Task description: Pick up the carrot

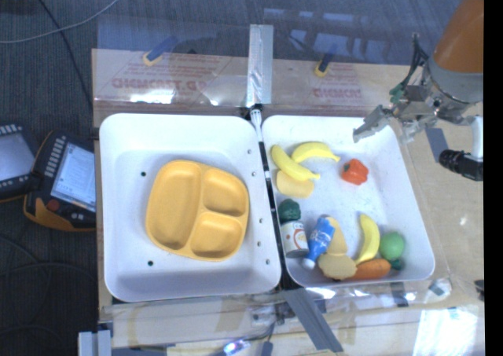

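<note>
Lying at the near edge of the right bin (pixel 409 189), the carrot (pixel 371 269) is orange and rests on its side. It touches a tan food piece (pixel 338 265) on its left. A green ball (pixel 392 247) sits just behind it, and a yellow banana (pixel 368 236) stands beside the ball. The claw (pixel 383 120) is at the far right corner of the same bin, up over the rim. It is well apart from the carrot, with the whole bin between them. Its two fingers are spread apart and hold nothing. A red pepper (pixel 354 171) lies between the claw and the carrot. Two more bananas (pixel 302 156) lie near the far left of this bin. The left bin (pixel 118 189) holds a yellow tray (pixel 198 209).
</note>
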